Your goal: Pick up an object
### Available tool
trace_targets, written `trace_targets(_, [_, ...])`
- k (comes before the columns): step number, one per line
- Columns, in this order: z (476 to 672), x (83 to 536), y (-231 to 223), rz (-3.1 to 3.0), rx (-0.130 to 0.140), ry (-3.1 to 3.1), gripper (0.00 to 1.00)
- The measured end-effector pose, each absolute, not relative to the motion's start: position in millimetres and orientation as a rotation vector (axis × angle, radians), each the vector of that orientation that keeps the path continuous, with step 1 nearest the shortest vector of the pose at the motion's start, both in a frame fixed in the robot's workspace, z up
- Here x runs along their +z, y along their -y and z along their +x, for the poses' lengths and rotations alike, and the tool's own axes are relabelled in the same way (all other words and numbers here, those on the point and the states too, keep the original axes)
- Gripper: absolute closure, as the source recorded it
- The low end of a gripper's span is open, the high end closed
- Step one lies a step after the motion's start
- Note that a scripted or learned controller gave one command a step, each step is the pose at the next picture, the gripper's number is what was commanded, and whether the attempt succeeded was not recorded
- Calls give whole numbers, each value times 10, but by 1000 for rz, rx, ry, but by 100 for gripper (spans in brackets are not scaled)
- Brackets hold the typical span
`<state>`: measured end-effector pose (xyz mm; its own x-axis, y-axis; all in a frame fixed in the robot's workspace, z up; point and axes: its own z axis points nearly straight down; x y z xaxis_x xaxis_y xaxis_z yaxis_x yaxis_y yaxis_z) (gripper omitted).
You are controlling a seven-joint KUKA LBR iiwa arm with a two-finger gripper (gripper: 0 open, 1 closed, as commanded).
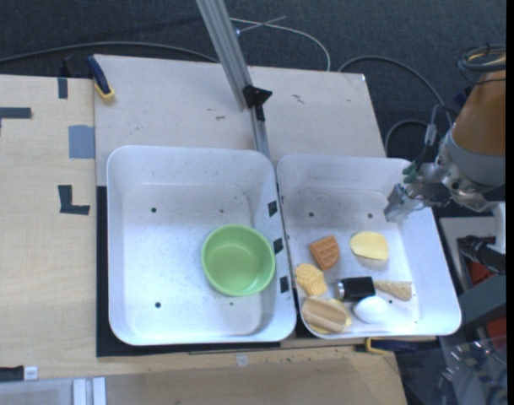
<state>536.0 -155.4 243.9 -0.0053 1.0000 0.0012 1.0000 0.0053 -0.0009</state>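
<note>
Small food-like pieces cluster in the right bin, with the gripper above that bin's right wall.

A yellow oval piece (370,245) lies nearest the gripper (397,206), just below and to its left on the bin floor, apart from it. Beside it sit an orange waffle-like square (324,251), a yellow lumpy piece (310,279), a black block (354,288), a tan wedge (395,290), a white egg-shaped piece (371,309) and a bread-roll shape (325,314), all toward the near edge of the right bin (341,175). How the gripper's jaws stand cannot be made out, and nothing is seen between them. A green bowl (238,260) rests in the left bin (155,175).
</note>
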Motion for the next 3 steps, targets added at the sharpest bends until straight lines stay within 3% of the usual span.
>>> trace_targets(3, [5452, 2329, -264, -2210, 3, 2227, 100])
